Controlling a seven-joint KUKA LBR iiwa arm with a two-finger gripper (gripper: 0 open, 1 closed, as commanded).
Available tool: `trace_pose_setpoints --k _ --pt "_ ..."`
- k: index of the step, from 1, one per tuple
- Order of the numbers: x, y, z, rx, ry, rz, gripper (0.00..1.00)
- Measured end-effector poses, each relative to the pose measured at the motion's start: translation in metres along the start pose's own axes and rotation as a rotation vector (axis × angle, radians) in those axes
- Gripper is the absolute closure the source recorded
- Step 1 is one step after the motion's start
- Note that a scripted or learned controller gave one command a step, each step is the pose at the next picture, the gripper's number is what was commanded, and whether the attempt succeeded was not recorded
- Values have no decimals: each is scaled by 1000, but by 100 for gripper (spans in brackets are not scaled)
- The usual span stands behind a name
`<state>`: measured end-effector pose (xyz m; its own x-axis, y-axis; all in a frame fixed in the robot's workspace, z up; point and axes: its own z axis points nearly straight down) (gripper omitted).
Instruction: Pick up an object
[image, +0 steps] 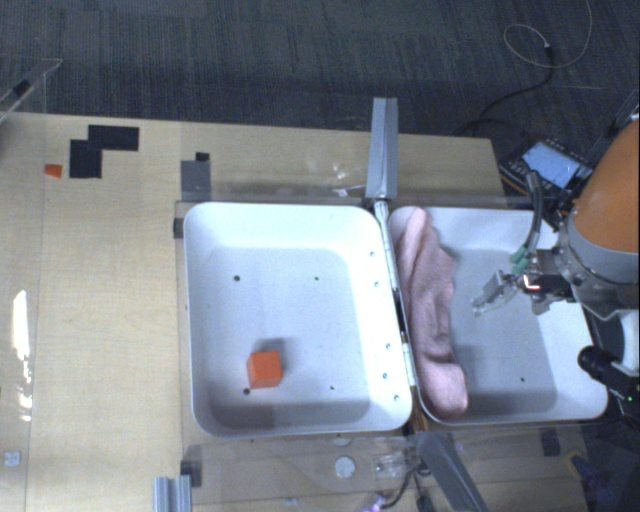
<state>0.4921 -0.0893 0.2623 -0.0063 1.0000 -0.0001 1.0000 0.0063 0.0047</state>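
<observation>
Where bench (100, 330) is pale wood, floor dark; gripper (492, 294) empty, fingers apart over rt bin (520, 400).

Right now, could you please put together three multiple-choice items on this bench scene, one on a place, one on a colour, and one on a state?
1. Where does the orange block lie?
A. In the left bin
B. In the right bin
C. On the bench outside the bins

2. What colour is the cloth in the right bin?
A. Blue
B. Pink
C. Green

3. How does the end effector stand relative to the cloth?
A. Clamped on it
B. Pressed under it
C. Apart from it, above the bin floor

Answers: 1 A, the block sits near the front of the left bin. 2 B, the cloth along the bin's left wall is pale pink. 3 C, bare white floor shows between the end effector and the cloth.
</observation>
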Motion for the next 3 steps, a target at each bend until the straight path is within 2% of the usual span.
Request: trace_pose_setpoints --k 1,2,3 --pt "20 51 78 1 0 -4 0" --pt "7 118 99 0 0 -20 0" --pt "-1 157 173 -8 -1 -43 0"
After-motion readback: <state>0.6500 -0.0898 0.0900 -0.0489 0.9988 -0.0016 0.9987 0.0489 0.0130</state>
